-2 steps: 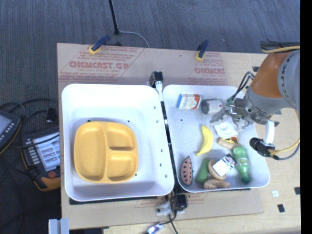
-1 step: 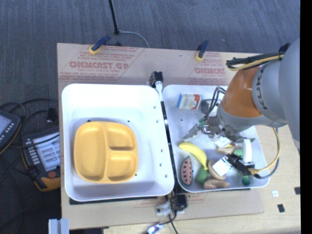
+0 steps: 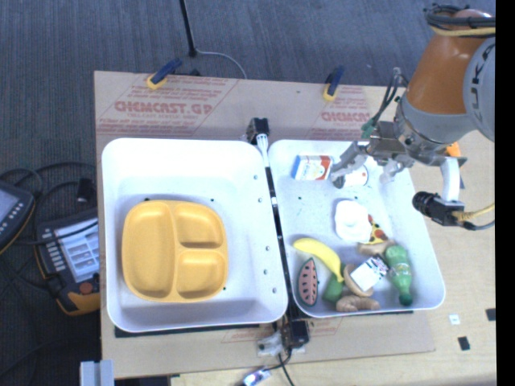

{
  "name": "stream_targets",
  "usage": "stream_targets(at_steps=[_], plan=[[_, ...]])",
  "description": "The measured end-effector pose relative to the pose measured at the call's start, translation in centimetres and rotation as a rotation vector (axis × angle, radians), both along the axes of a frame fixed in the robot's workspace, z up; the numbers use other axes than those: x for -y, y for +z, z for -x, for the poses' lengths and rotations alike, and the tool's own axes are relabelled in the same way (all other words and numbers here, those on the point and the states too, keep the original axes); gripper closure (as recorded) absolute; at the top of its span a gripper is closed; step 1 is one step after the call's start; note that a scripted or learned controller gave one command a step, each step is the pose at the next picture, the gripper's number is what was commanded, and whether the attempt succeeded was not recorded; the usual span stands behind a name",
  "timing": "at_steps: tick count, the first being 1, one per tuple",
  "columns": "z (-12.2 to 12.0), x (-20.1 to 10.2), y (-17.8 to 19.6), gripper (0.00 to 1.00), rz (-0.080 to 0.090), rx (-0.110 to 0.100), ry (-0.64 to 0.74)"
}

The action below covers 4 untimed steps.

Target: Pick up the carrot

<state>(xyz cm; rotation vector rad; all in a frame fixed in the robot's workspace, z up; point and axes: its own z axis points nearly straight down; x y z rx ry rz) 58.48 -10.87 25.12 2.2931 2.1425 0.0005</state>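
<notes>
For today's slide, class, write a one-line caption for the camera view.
Robot arm's gripper hovers over the right bin of toy food; yellow tray sits in the left bin.

1 fixed camera — high, slanting down on both bins [image 3: 193, 147].

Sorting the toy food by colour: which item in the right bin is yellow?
The banana, curved and plain yellow, lying beside the watermelon slice; the others are white, green, red or brown.
</notes>
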Motion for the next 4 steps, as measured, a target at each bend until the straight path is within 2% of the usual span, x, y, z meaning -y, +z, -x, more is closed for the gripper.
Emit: stream_targets(at_steps=[1,2,3,4], plan=[[1.5,-0.6,-8.0,0.00,-0.002,-0.005,0.366],[0.4,10.1,-3.2,0.00,0.002,-0.002,0.414],[0.0,11.5,-6.8,0.00,0.000,-0.003,0.787],[-0.6,11.5,-6.1,0.00,0.002,-0.001,1.150]])
